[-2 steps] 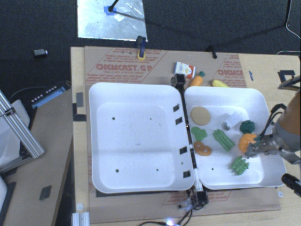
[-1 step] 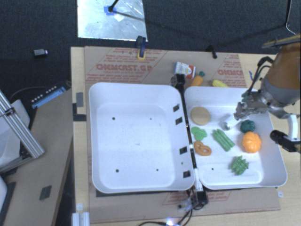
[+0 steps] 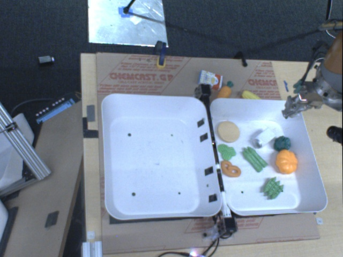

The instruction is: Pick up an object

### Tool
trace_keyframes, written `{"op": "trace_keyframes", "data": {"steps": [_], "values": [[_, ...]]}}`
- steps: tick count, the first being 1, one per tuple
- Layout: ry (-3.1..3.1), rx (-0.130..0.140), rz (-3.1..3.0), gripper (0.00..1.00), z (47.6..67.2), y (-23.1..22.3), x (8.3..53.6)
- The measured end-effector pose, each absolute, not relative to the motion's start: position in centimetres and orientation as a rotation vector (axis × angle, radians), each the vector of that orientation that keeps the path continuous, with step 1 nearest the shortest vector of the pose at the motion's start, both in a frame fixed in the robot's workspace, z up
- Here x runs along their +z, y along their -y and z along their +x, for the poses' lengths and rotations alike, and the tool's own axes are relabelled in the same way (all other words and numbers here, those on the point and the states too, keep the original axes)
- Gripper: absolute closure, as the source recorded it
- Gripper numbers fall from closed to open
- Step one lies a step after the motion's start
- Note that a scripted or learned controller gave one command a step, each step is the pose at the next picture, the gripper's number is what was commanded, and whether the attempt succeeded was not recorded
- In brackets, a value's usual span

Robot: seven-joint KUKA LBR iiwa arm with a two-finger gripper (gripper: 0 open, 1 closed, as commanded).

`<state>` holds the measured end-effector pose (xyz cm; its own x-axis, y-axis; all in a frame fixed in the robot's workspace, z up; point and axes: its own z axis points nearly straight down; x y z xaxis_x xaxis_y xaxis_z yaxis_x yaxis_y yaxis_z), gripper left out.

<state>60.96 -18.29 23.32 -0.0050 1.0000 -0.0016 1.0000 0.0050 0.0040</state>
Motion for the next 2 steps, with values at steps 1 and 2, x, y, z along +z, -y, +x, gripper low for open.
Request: {"op": "trace_keyframes", "data": {"steps": [1,2], "values": [[-2.222,-0.001,2.223,1.0,55.8,20.7,13.9],[-2.222,0.005,2.216,1.0,51.9,20.5,11.3]]}}
